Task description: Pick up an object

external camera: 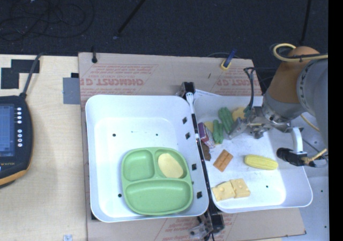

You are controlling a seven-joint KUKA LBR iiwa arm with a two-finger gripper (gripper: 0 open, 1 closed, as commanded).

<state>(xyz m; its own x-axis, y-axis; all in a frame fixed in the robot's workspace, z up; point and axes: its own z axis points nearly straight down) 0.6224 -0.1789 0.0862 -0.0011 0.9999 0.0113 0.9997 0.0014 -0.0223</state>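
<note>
Presently we see the arm (300, 92), grey with an orange band, reaching in from the right over the right bin (289, 194), its claw (242, 126) low near the bin's upper middle, just beside a cluster of green toy vegetables (225, 119). We cannot tell from this view whether the claw is released or clenched, and we see nothing clearly between its tips. Candidate objects all lie in the right bin: the green vegetables at upper left, a smaller green piece (217, 132) below them, a dark purplish item (202, 133) against the divider wall, an orange-brown block (223, 160) near the bin's left centre, a yellow corn cob (261, 162) lying on its side toward the right, and two pale yellow cheese-like slabs (231, 189) touching each other near the front edge. The corn cob sits well apart from the claw; the green cluster is the nearest thing to it. The left bin (107, 122) holds a green divided tray (156, 196) toward its front right, with a pale yellow oval piece (170, 166) in the tray's upper right compartment. Both bins rest on a cardboard sheet (134, 76) on the tabletop (43, 191). A handheld controller pendant (12, 138) lies at the far left edge.
</note>
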